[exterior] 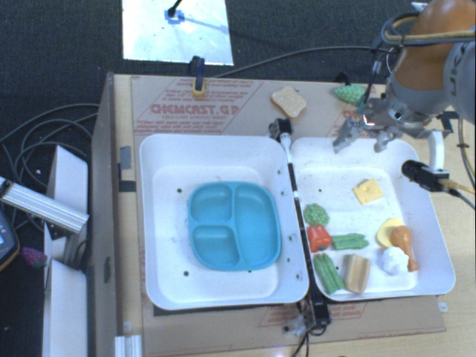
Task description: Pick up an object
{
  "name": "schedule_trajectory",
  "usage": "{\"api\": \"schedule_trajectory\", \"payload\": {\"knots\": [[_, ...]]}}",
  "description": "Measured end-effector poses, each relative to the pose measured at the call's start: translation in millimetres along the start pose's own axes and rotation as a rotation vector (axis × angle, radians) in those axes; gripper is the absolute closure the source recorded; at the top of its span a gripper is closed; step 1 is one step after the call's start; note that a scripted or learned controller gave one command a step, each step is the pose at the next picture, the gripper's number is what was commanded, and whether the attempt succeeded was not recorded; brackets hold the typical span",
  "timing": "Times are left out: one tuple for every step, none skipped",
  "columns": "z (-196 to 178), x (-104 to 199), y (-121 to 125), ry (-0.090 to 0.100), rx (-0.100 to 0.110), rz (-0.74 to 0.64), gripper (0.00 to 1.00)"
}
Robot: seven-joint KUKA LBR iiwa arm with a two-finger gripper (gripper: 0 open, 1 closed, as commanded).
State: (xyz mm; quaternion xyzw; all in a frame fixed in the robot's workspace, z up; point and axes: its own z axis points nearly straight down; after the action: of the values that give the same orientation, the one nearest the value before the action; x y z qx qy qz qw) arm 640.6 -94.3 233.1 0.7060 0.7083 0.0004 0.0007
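Gripper (362, 137) spread open, grasping nothing, above right bin's (439, 222) far rim; cheese slice (367, 192) just below, nearest of about 8 items.

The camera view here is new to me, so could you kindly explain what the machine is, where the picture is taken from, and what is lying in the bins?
One fixed camera looks down at a slant on a bench. The grey arm with the orange band reaches in from the right; its gripper hangs open over the far edge of the right bin, with nothing between its fingers. The left bin holds a blue divided plate. The right bin holds toy food: a yellow cheese slice, broccoli, a red pepper, green pods and a drumstick, among others. A toy bread slice lies on the bench behind the bins.
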Motion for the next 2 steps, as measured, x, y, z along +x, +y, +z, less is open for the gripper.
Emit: {"api": "schedule_trajectory", "payload": {"knots": [[84, -69, 16, -0.001, 0.003, 0.002, 0.0], [149, -95, -5, -0.001, 0.001, 0.002, 0.0]]}}
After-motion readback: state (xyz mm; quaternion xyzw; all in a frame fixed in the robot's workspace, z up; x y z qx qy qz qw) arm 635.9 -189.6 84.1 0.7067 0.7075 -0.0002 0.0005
